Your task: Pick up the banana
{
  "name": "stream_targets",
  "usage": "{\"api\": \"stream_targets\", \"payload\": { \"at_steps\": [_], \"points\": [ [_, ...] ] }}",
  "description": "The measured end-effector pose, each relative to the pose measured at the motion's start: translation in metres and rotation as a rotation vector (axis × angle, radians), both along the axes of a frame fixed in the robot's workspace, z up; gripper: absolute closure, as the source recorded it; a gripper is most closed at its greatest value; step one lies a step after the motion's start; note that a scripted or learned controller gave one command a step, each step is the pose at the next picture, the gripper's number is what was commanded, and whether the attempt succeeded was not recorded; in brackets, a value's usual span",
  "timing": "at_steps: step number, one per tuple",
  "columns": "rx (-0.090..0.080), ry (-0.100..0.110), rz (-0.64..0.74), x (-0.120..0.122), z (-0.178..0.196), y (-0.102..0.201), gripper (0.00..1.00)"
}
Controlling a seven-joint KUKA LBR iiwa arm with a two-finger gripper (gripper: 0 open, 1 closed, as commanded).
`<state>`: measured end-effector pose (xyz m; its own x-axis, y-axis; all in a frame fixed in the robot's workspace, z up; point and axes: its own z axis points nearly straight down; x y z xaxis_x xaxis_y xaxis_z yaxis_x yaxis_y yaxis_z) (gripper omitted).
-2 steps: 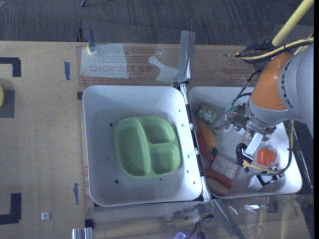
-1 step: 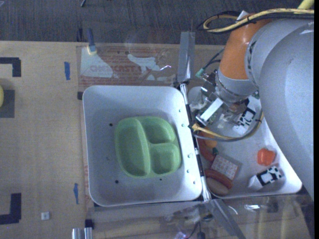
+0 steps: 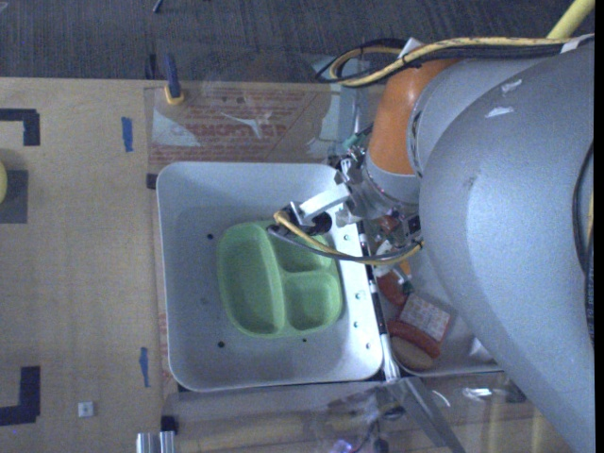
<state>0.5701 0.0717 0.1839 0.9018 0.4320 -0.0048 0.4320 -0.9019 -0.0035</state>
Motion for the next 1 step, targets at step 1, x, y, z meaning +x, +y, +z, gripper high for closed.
{"api": "stream_targets", "payload": {
  "at_steps": [1],
  "points": [
    [0.001,0.0,0.126,-0.0476,0.0156,0.0224,0.0]
  ]
}}
